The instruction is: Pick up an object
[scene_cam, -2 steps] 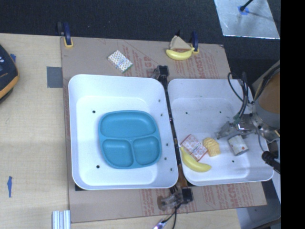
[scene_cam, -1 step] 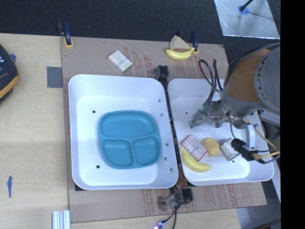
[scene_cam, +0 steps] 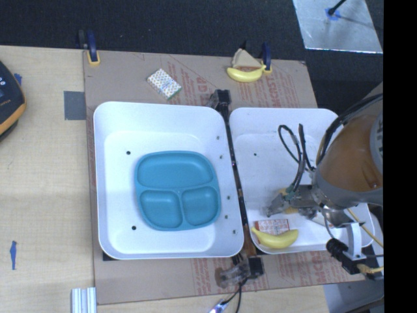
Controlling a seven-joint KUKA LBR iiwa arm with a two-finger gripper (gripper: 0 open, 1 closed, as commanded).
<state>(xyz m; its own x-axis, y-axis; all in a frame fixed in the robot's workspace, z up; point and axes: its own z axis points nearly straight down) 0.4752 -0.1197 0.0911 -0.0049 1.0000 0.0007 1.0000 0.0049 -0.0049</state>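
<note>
I see a banana (scene_cam: 275, 238) lying on its side at the near edge of the right bin (scene_cam: 260, 126), curved ends pointing up toward the far side. Touching its far side is a small red-and-white packet (scene_cam: 271, 226). The gripper (scene_cam: 277, 205) sits just beyond the packet, low in the bin, pointing left; I see nothing between its fingers, and I cannot tell whether they are apart or together. The arm (scene_cam: 348, 162) enters from the right and covers the right part of this bin. Black cables (scene_cam: 293, 145) loop from the wrist over the bin floor.

The left bin (scene_cam: 111, 175) holds a blue divided plate (scene_cam: 176, 189), lying flat near its middle.

On the bench beyond the bins I see a second banana (scene_cam: 244, 74) with a sandwich-like item (scene_cam: 245, 59) touching its far side, and to their left a small patterned block (scene_cam: 163, 83).
</note>
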